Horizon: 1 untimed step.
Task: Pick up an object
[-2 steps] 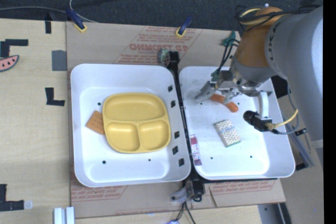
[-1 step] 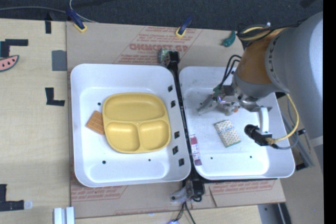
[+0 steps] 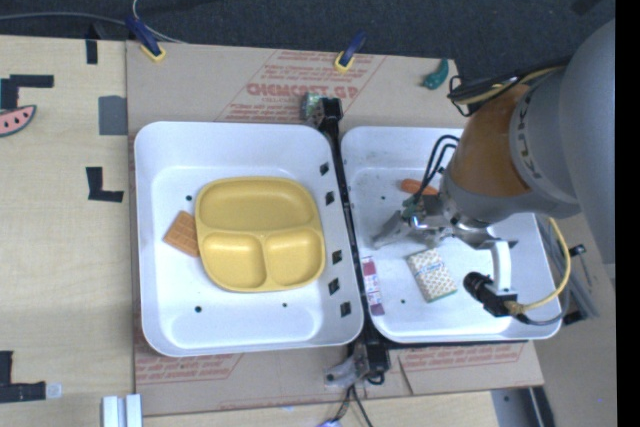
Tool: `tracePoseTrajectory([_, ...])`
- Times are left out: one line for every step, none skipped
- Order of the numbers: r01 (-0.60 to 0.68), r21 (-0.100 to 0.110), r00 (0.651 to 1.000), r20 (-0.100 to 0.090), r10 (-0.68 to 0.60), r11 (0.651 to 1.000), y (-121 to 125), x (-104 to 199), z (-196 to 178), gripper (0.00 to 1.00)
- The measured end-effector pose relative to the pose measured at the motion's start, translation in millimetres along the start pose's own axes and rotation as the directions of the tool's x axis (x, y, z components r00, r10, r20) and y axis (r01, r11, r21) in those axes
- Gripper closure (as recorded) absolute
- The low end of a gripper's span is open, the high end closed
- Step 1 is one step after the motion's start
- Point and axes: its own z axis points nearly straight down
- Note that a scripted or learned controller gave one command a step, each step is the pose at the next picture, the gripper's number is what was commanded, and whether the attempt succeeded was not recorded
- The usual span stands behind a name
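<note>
In the right bin my gripper reaches down toward the bin floor, its grey fingers pointing left. A small white patterned packet lies just below and right of the gripper, apart from it. A small orange piece sits above the gripper near the arm's wrist. In the left bin rests a yellow divided plate, and a brown wafer-like piece pokes out from under its left edge.
The arm's grey body and orange band cover the right bin's upper right. A black divider runs between the bins. A pink-and-white label lies by the right bin's left wall. Clips and cables sit on the cardboard behind.
</note>
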Motion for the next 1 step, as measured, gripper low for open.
tracePoseTrajectory([0.003, -0.001, 1.0, 0.001, -0.003, 1.0, 99.4, -18.7, 0.8, 0.0])
